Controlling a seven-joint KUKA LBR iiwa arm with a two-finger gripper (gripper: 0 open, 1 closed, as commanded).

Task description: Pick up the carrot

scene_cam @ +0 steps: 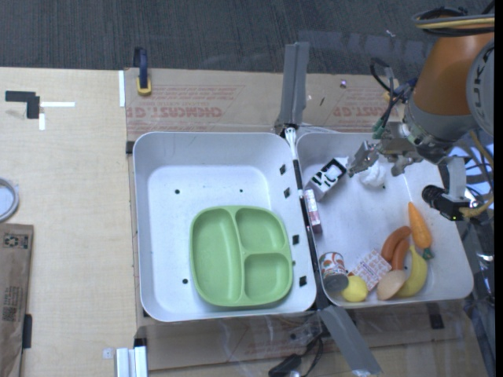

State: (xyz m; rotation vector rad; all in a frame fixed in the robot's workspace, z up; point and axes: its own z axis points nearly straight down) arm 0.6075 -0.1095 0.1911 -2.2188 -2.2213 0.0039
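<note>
We start at the near edge of the right bin (464, 285), where the clutter lies. At its 6 o'clock corner we count one small can (332, 264), one lemon (355, 290), one wrapped packet (372, 267), one pale oval piece (391, 284) and one banana (416, 272), packed close and touching one another. Just above them lie two short orange-red sausages (397, 247), side by side.

The carrot (419, 225) sits at about 4 o'clock in this bin, near the right wall, pointing up toward 12 o'clock with its green end down against the banana. We count one carrot. We judge it light, stiff and smooth, so it may roll or slide under a pinch. We recommend gripping across its thicker middle, jaws square to its length, clear of the sausages at its 8 o'clock side.

Farther back, at 11 o'clock in the bin, lies one black-and-white box (328, 174), and one thin dark stick (313, 210) rests along the divider. One white crumpled item (375, 176) lies at 12 o'clock.

The tool (369, 159) hangs over that white item, well apart from the carrot. We cannot tell how wide its jaws stand.

In the left bin (157, 210) we count one green divided plate (240, 255). We count two bins on the table (63, 210).
</note>
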